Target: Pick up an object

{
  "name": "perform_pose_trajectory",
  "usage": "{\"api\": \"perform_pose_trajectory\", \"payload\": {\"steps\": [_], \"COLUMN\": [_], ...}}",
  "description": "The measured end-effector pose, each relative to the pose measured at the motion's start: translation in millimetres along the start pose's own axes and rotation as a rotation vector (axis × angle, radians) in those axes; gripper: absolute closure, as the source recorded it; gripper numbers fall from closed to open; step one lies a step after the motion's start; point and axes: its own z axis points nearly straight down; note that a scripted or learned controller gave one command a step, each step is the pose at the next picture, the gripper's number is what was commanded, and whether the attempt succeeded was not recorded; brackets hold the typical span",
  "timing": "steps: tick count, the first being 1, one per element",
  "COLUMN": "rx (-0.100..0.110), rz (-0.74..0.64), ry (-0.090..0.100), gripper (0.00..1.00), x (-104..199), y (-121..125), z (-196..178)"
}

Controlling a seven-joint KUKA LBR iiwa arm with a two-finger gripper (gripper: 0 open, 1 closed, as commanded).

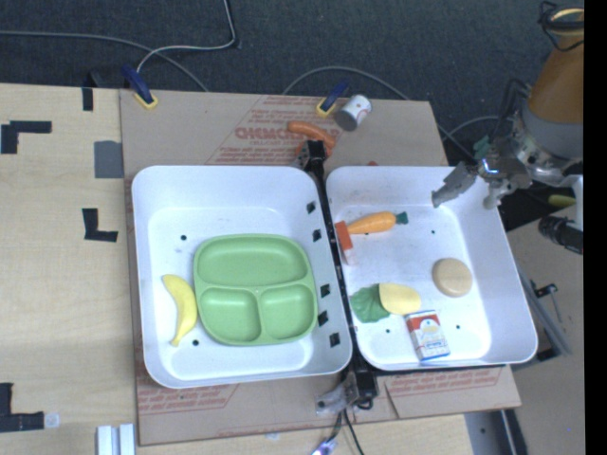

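Lowest in the frame, toward the bottom edge of the right bin, a small red-and-white carton lies flat, its long axis running roughly up and down the picture. Just above and left of it sit a yellow lemon-like piece and a green leafy piece, touching each other. A round tan object rests to their right, apart from them.

Higher in the same bin lies a toy carrot, the likeliest thing to pick by my judgement. Its long axis runs nearly level across the frame, tilted slightly, with the orange body toward the left and the green top pointing right. It looks light, stiff and smooth, probably plastic, so it could slip or roll; closing across the thick middle of the body, fingers square to its length, seems the safest hold.

At the upper right of that bin the gripper hovers over the rim, well apart from the carrot. 2 fingers show with a gap between them and nothing in it, so they look spread apart.

Left of centre, the left bin holds 1 green divided plate with 3 compartments and a banana just beside its left edge.
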Motion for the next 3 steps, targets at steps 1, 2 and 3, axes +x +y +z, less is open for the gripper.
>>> {"api": "perform_pose_trajectory", "payload": {"steps": [1,2,3], "rx": [0.002,-0.004,-0.003], "rz": [-0.001,-0.001,-0.001], "ry": [0.001,-0.001,-0.001], "gripper": [0.0,0.0,0.0], "x": [52.1,76.1,73.8], "y": [18.9,54.3,69.4], "z": [85.0,168.6,169.0]}}
